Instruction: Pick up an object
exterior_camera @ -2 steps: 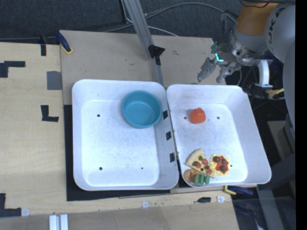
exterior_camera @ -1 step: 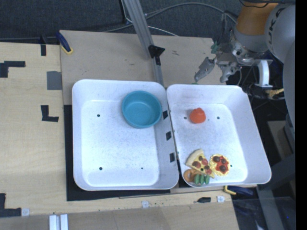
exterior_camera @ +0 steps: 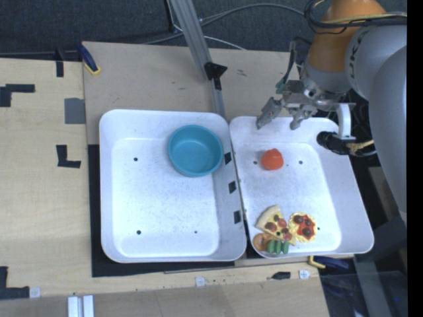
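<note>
Red object (exterior_camera: pixel 271 159), small and roundish, tomato-like, is sitting loose on the floor of the right bin (exterior_camera: pixel 344 197), in the upper middle part, nothing touching it. Gripper (exterior_camera: pixel 281 119) is hanging over the bin's top rim, up and slightly right of the red object, clearly apart from it; the two fingers (exterior_camera: pixel 266 115) are standing spread with a visible gap and nothing between them, so the pincer is open and carrying nothing. Grey arm (exterior_camera: pixel 380 58) with the orange band (exterior_camera: pixel 337 28) is coming in from the right, and black cabling is looping beside the wrist at the bin's right rim. Near the front of the same bin, a pizza slice (exterior_camera: pixel 273 220) with red dots is lying beside a second yellow piece (exterior_camera: pixel 303 226) with red topping, the two close to touching; just below the slice something green (exterior_camera: pixel 278 246) is sitting on what looks like a small orange plate at the front rim, can't tell exactly what it is. Left bin (exterior_camera: pixel 132 197) is lying right alongside, rims meeting in the middle, and it is holding a blue bowl (exterior_camera: pixel 195 150), upright, in its upper right corner. Both bins are resting on the tan bench (exterior_camera: pixel 39 197), which is showing black tape marks on the left. A grey metal pole (exterior_camera: pixel 192 28) is slanting down from the top toward the seam between the bins.
</note>
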`<act>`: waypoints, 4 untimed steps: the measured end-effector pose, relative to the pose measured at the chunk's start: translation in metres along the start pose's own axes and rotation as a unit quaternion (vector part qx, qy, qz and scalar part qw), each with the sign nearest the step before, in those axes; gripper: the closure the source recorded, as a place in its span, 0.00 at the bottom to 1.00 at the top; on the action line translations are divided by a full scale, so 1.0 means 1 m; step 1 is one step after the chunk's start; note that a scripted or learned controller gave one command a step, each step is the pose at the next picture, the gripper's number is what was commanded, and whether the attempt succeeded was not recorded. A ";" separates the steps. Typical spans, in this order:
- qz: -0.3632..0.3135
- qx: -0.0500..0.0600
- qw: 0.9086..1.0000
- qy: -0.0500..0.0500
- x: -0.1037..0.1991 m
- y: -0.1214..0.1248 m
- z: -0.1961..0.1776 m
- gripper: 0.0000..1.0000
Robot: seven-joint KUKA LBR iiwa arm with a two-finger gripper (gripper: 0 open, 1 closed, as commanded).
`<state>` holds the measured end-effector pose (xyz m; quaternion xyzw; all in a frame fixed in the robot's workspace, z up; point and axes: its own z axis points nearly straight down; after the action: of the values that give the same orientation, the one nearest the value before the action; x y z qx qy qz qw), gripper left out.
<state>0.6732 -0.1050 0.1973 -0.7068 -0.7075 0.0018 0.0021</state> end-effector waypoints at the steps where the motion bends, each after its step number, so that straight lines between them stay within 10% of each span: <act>1: 0.000 0.000 1.000 0.000 0.000 0.005 0.062 0.00; 2: 0.000 -0.001 1.000 0.000 0.001 0.005 0.111 0.00; 3: 0.000 -0.003 1.000 0.000 0.001 0.006 0.098 1.00; 4: 0.000 -0.005 1.000 0.000 0.003 0.002 0.037 1.00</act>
<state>0.6752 -0.1021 0.1607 -0.7069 -0.7073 -0.0012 -0.0014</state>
